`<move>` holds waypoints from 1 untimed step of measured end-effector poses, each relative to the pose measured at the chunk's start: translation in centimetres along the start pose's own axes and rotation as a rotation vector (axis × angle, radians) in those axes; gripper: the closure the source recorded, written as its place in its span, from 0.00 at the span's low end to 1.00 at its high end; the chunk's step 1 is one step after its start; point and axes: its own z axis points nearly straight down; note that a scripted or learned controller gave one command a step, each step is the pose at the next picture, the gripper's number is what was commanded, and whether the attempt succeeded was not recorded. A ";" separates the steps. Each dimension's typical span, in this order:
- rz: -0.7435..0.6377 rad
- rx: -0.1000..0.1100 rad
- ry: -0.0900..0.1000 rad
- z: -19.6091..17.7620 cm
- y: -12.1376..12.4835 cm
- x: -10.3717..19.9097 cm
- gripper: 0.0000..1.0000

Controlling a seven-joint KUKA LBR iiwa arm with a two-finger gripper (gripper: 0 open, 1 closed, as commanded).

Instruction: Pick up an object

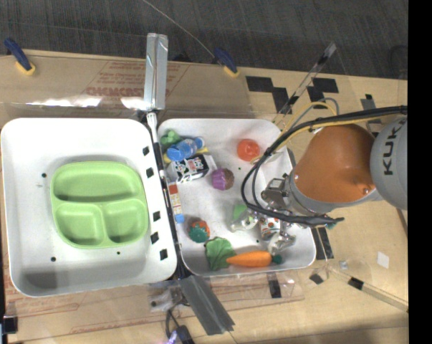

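Observation:
The right bin (pixel 266 129) holds several small toys: a carrot (pixel 250 259) by the front wall, a green leafy piece (pixel 217 252) beside it, a purple ball (pixel 222 179), an orange ball (pixel 248 149), a blue bottle-like toy (pixel 183 149), a black-and-white box (pixel 191 168) and a red-green ball (pixel 198 229). My gripper (pixel 267 229) is down in the bin's front right part, just above the carrot, under the arm's orange band (pixel 334 165). Small pale and green pieces (pixel 241 217) lie right at its tips.
The left bin (pixel 29 192) holds a green divided tray (pixel 99 203). A metal post (pixel 155 74) rises between the bins at the back. Black cables (pixel 262 165) loop from the wrist over the right bin. Cardboard lies under both bins.

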 end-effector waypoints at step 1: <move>-0.068 -0.005 -0.002 0.1 2.4 -11.2 0.00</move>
